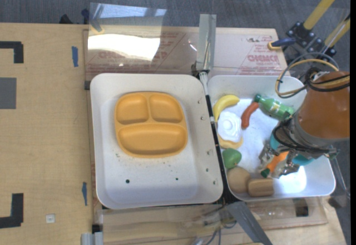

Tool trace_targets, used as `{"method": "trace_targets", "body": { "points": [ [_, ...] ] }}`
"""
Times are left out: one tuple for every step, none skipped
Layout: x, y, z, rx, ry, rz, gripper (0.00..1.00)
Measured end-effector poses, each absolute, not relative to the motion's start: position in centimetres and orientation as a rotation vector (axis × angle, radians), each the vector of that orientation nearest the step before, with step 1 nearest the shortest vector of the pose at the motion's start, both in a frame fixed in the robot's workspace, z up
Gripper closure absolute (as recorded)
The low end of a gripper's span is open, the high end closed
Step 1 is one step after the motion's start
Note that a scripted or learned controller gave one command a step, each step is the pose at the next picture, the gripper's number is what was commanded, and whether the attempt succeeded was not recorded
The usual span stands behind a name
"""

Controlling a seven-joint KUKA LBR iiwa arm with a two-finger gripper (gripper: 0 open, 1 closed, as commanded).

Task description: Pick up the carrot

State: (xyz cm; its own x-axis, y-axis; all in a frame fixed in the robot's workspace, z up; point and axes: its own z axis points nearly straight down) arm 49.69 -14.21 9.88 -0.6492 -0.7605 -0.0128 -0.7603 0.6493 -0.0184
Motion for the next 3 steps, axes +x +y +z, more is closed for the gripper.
{"method": "trace_targets", "body": {
  "points": [
    [49.2, -14.1, 9.4, -1.314, 2.847, 0.0, 0.0],
    [48.9, -12.7, 9.1, -0.867, 3.014, -0.009, 0.0],
    [49.5, -17.3, 26.3, -1.114, 2.923, -0.016, 0.0]
  ]
}}
